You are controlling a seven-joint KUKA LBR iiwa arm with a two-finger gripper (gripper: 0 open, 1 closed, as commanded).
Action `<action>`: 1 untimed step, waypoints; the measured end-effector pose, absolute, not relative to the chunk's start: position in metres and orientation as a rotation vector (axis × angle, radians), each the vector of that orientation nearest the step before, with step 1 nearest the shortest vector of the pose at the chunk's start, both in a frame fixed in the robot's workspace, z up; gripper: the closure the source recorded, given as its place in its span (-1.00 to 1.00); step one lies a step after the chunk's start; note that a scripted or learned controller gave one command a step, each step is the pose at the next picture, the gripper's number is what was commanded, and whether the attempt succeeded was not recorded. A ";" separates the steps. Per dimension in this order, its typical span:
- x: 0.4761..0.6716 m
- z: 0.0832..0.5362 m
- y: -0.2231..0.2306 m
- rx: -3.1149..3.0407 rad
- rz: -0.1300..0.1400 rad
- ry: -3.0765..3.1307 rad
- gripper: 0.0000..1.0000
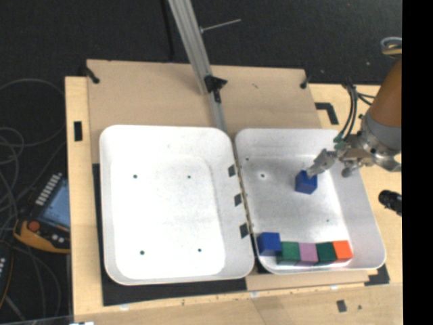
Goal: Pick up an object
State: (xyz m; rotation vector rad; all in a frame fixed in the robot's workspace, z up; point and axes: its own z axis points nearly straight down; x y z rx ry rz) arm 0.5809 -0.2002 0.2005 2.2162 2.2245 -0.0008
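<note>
A blue cube (pixel 306 182) lies in the middle of the right bin (pixel 270 151). My gripper (pixel 335 166) hangs just to its upper right and stands open. The left finger (pixel 323 162) slants down to the cube's top right corner, and the other finger (pixel 347 168) is well to the right. The cube is outside the gap between the fingers. Along the bin's front wall runs a row of cubes: blue (pixel 269 242), green (pixel 291 251), lilac (pixel 308 252), dark green (pixel 326 251) and orange (pixel 343 250).
The left bin (pixel 166 202) sits beside the right one, with a divider with clips (pixel 238 198) between them. A metal pole (pixel 196 49) slants up from the back of the bench. Cables and a hand-held pendant (pixel 47 212) lie off the bench's left edge.
</note>
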 end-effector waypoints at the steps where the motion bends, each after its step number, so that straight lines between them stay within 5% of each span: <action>1: 0.595 0.102 -0.184 2.220 -0.005 2.227 -1.00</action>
